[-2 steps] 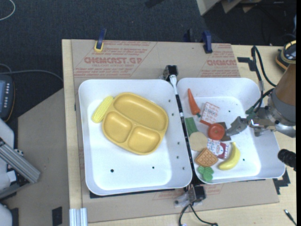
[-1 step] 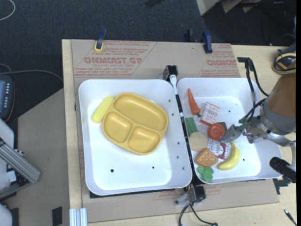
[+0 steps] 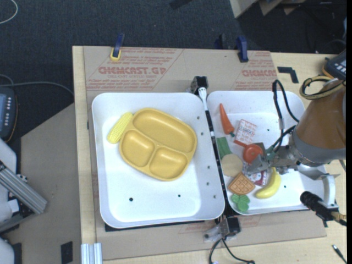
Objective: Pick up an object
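Observation:
My gripper (image 3: 263, 163) reaches in from the right and sits low in the right bin (image 3: 286, 100). It is right beside a red tomato-like toy (image 3: 252, 152) and just above a yellow banana (image 3: 269, 186). Under and left of it lie a waffle square (image 3: 241, 184), a round beige piece (image 3: 231, 164) and a green strip (image 3: 223, 146). An orange carrot (image 3: 226, 120) and a white-and-red packet (image 3: 246, 132) rest further back. A green leafy toy (image 3: 241, 203) lies at the bin's front edge.
The left bin (image 3: 110, 191) holds a yellow divided plate (image 3: 158, 143) with a corn cob (image 3: 119, 127) beside its left side. The grey arm with its orange band (image 3: 324, 128) covers the right bin's right side. Black cables (image 3: 280, 106) loop over that bin.

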### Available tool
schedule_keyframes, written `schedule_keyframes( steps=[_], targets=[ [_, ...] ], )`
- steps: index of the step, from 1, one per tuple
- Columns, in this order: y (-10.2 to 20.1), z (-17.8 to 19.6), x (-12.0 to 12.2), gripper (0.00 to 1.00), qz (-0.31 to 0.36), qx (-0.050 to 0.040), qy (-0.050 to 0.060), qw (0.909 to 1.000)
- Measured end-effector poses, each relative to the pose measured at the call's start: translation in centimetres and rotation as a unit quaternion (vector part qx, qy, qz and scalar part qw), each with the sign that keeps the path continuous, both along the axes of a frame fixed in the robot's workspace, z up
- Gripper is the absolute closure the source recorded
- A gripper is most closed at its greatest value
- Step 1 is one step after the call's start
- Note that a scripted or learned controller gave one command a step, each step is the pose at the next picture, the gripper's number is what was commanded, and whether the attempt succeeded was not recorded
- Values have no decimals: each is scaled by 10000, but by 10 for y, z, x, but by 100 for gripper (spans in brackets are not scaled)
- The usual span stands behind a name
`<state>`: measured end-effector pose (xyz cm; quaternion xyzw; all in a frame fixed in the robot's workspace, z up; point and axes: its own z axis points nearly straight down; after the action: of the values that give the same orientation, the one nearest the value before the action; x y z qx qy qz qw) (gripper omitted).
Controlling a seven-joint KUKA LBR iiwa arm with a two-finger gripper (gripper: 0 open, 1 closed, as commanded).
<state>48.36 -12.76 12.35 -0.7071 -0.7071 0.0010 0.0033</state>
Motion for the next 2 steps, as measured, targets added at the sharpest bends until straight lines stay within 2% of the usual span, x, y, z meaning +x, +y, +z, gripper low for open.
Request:
schedule_keyframes(
  steps=[1,2],
  targets=[
    [1,-37,2,0,-1,10,-42,10000],
    [-4,-22,5,100,-23,-69,-130,9999]
  ],
)
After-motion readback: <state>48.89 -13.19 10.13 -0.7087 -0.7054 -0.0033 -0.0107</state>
